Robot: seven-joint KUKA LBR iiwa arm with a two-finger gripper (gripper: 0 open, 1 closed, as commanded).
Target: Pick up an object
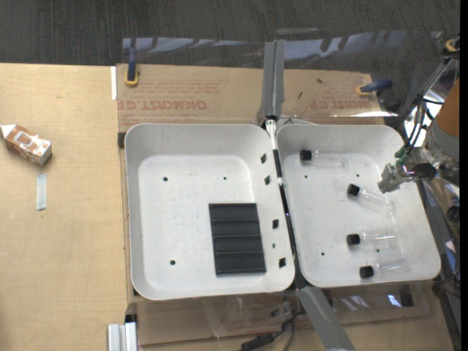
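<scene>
and here we are looking down on both bins, the left bin (146,210) carrying a black ribbed block (237,238) toward its lower middle, and the right bin (314,262) scattered with clear tubes, each with a black cap: one up near the top (322,158), one in the middle (365,197), one lower down (373,238) and one near the bottom rim (380,270). the arm comes in from the right, and the gripper (390,179) sits over the right bin's right-hand side, just beside the middle tube's clear end, nothing seen between its tips, and whether the claw is apart or together i cannot tell, it's too small and pale against the white floor. so by my read this is the approach step, nothing lifted yet, all four tubes lying flat on the bin floor. the middle tube looks the likeliest target, being nearest. the next move calls for lining up across the tube's narrow body, dropping right down to the floor and closing squarely, because a clear round tube could roll or squirt out sideways if caught off-centre. off on the wooden bench at far left a small orange-and-white carton (28,144) lies well apart from the action
</scene>
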